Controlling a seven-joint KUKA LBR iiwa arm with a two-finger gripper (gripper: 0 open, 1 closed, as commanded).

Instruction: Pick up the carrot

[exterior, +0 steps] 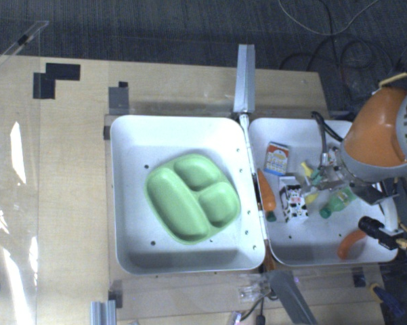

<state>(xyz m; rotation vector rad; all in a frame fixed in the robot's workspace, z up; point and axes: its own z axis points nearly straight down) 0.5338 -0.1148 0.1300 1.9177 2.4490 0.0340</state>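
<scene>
One carrot (267,192), two white bins on the bench.
Carrot lies well left of the pincer (323,175), along the right bin's (311,252) left wall; pincer's opening impossible to judge.

A pale green plastic tray with three compartments (189,196) lies well to the left of the gripper (323,176), in the left shallow white bin (122,181). In the right white bin (305,249), a small red-and-white printed box (277,158) sits up and left of the gripper. A little black-and-white spotted item (294,203) is just down-left, and a green translucent bottle-like object (335,202) just below. A curved orange piece (350,244) lies farther below, to the right.
</scene>
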